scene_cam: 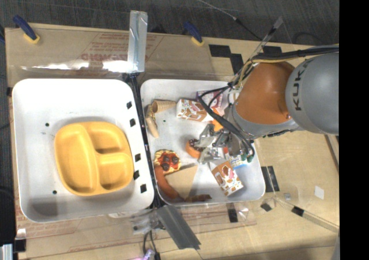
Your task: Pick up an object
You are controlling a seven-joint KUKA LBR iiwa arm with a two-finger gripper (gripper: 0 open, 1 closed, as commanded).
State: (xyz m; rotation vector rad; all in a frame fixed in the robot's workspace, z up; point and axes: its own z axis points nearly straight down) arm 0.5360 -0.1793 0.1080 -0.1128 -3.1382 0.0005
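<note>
Orange toy (194, 148), small and smooth, lies near the middle of the right bin (173, 87), just left of the hand (209, 144). Judged light, rigid plastic, a little slippery; best taken across its narrow width, from above.

Hand: metal, low over the right bin at the end of the grey arm (311, 94). Whether it stands wide or narrow, or holds anything, cannot be told; wiring and the wrist clutter the spot.

Other candidates in the right bin:
- Printed packet (228, 177), lower right, lying flat. Judged light and crinkly; thin edges give little to hold.
- Second packet (191, 110), upper middle, flat. Same handling.
- Cone (162, 105), upper left, on its side. Judged light and stiff; may roll if nudged.
- Tan piece (151, 121), along the left wall. Close to the wall, awkward to straddle.
- Pastry toy (167, 160) with dark berries, lower left. Judged firm and low.
- Brown flat piece (180, 185), bottom, partly in shadow.

Left bin (34, 89): yellow tray (93, 156), divided, broad; judged too wide for a grasp except at the rim.

Both bins sit on a cardboard-covered surface (173, 45).
</note>
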